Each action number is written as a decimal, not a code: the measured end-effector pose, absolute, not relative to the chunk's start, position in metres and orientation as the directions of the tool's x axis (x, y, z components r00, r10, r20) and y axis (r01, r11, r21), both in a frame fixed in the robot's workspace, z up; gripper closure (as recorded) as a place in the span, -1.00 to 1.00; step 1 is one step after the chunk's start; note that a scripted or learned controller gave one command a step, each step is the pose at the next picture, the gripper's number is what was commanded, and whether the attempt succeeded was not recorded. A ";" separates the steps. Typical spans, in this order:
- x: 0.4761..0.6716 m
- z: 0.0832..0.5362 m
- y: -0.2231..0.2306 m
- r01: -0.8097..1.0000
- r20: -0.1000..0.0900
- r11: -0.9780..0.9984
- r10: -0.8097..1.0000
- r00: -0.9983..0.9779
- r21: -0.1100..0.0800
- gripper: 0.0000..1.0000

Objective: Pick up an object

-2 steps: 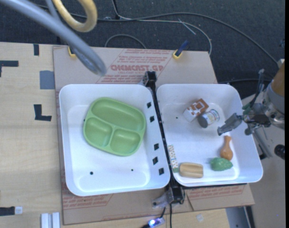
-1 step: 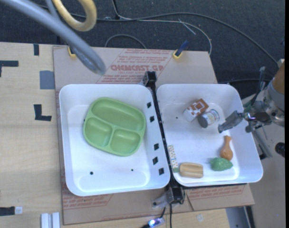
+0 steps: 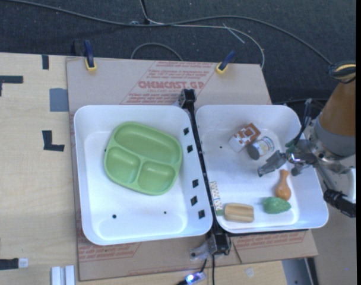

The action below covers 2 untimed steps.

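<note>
Jaws (image 3: 274,164) are hanging low over the right bin (image 3: 228,114), reaching in from the right at the end of the grey arm (image 3: 335,123) with its orange band. Whether they are spread or closed I cannot tell; the dark tips are blurring together against the white floor. Nothing is showing between them, so no grip to report.

Just below and right of the jaws, an orange drumstick-shaped toy (image 3: 282,186) is lying on the bin floor, very near the tips, though contact is not something I can make out. Below that, a green lumpy toy (image 3: 276,205) is sitting near the front wall, and to its left a tan bread-like block (image 3: 238,212) is lying flat along the same wall.

Up and left of the jaws, a small cluster is sitting together: a brown and white box-like piece (image 3: 247,134), and just beside it a small can-like piece (image 3: 260,147) lying on its side. These two are looking close enough to be touching.

Over in the left bin (image 3: 85,177), a green divided plate (image 3: 143,157) is lying flat, tilted slightly askew, well apart from the arm.

Both bins are resting on a cardboard sheet (image 3: 168,82), clamped at the back to the wooden worktop (image 3: 26,177).
</note>
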<state>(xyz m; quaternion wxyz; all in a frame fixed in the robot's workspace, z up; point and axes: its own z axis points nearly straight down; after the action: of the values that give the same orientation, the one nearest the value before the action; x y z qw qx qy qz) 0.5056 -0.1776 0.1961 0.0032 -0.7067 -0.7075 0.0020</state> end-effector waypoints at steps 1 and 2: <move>0.506 0.132 -0.178 1.000 0.002 0.000 1.000 0.000 -0.008 -1.00; 0.506 0.083 -0.178 1.000 -0.002 0.001 1.000 -0.001 0.000 -1.00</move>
<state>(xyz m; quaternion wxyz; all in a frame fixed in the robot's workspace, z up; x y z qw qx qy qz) 0.5064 -0.1779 0.0826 -0.0006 -0.7068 -0.7074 0.0009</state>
